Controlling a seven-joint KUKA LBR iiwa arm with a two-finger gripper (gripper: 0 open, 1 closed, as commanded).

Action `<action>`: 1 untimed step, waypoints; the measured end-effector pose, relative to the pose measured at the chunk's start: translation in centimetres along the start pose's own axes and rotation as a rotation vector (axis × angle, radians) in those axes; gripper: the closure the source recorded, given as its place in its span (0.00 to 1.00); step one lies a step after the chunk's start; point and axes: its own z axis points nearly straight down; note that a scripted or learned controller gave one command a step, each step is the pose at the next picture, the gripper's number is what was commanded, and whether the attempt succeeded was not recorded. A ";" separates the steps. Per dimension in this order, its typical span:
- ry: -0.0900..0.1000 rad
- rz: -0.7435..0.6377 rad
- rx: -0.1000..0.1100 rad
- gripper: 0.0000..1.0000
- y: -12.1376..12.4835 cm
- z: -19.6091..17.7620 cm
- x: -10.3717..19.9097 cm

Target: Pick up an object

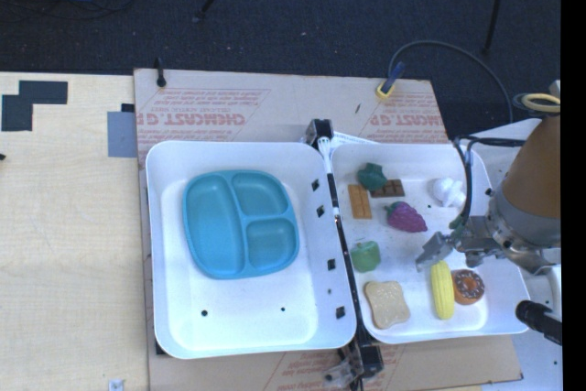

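From my seat I have the arm reaching in from the right over the right bin, with the gripper low above the bin floor near the upper end of the yellow corn cob; I cannot tell from this angle whether its fingers are apart or together, and I see nothing between them. The corn lies lengthwise just left of a round frosted doughnut, the two nearly touching. A slice of bread sits at the bin's near left, with a green apple-like piece just above it. Further up I see a purple bunch of grapes, an orange block, a dark green piece resting against a brown bar, and a white object toward the right wall. The left bin holds a blue divided plate, lying flat toward its upper half
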 end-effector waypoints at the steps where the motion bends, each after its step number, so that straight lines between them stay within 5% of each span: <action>1: -0.006 0.000 -0.014 0.00 0.1 8.8 -5.0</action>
